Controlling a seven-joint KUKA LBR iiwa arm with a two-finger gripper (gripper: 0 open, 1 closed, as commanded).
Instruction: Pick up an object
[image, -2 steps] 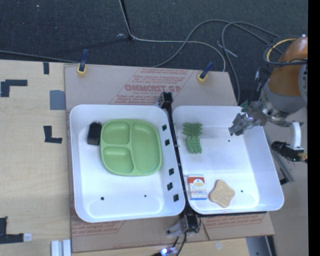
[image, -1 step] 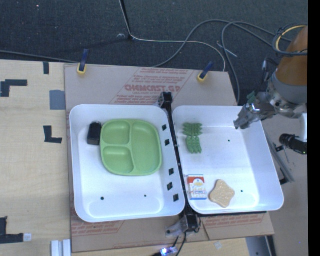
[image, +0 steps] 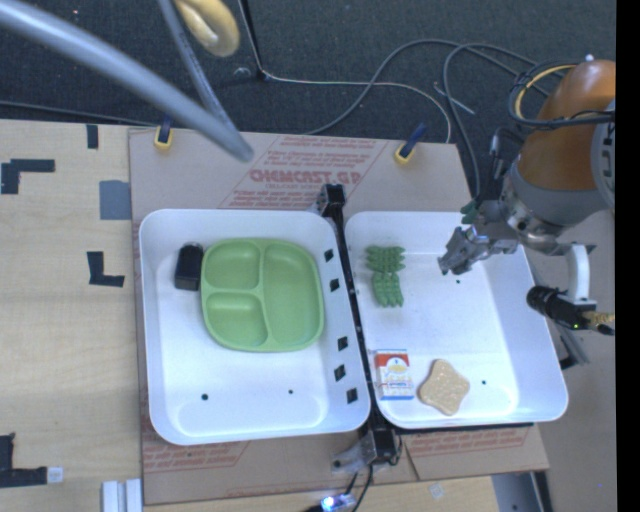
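Observation:
In the right bin (image: 520, 340) lie a green ridged toy (image: 385, 273) near the dividing wall, a small red and white box (image: 394, 374) and a tan bread-shaped piece (image: 443, 387) at the front. My gripper (image: 455, 258) hangs over the bin's back right part, to the right of the green toy, and I see nothing between its fingers. The left bin (image: 170, 370) holds a green sectioned plate (image: 263, 294) with a small black block (image: 188, 267) beside its left edge.
Black clips (image: 342, 340) run along the wall between the two bins. Cables (image: 420, 70) trail over the dark floor behind the bench. A grey pole (image: 130, 75) crosses the upper left. The arm's orange band (image: 575, 110) sits at the far right.

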